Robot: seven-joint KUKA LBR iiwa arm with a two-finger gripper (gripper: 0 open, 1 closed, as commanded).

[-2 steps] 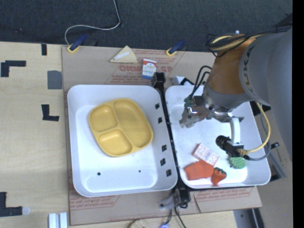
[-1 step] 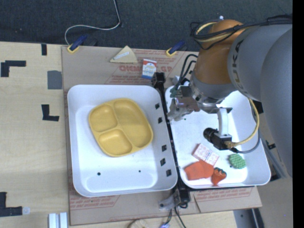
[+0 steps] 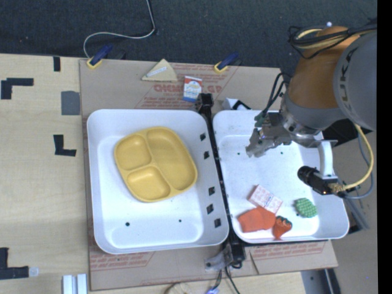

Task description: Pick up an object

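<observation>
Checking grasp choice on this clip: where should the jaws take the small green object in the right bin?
Judging roughly, across the green object at its narrow middle, from straight above: it lies low, apart from the orange pieces, with bin wall close beside.

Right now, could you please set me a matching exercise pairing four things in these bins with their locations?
Things:
1. yellow divided plate
2. green object
3. orange object
4. gripper

Places:
A. right bin, near its front edge
B. left bin, around its middle
C. above the upper part of the right bin
D. right bin, towards its front right corner

Pairs: 1-B, 2-D, 3-A, 4-C
</observation>
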